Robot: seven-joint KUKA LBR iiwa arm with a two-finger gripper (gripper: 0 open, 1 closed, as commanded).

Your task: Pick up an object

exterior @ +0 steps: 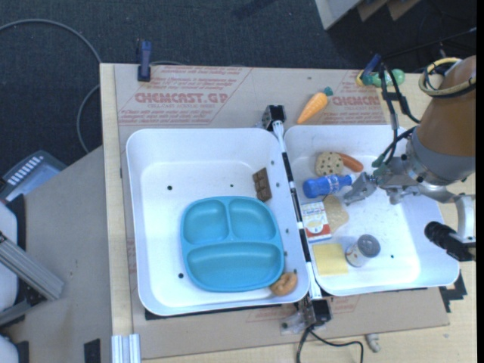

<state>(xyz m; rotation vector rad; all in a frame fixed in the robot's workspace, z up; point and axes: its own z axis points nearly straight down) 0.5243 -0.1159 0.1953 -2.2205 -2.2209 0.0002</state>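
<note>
The tool [361,188] hangs low in the right white plastic bin [401,271], beside the blue plastic bottle [327,185], presumably lining up a pick; its grip state is unclear.

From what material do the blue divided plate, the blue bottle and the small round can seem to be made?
The blue divided plate looks like moulded plastic: uniform colour, smooth rounded compartments, a soft matte sheen. The blue bottle is probably plastic too, with even colour and a white cap. The small round can seems to be metal, because its grey top looks dull and metallic, though it is too small to be sure.
</note>
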